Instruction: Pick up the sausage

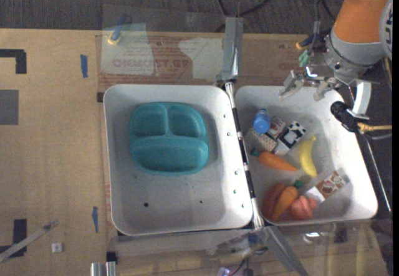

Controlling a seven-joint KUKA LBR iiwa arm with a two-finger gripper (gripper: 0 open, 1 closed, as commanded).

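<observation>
Fingers spread apart above the right bin's far rim, sausage crowded against its near wall

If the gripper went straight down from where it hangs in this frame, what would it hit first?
Most likely bare floor of the right bin near its far edge. The gripper hangs there, apart from the toys; the blue bottle and the black-and-white carton lie nearer the camera. Depth is uncertain from this slant.
</observation>
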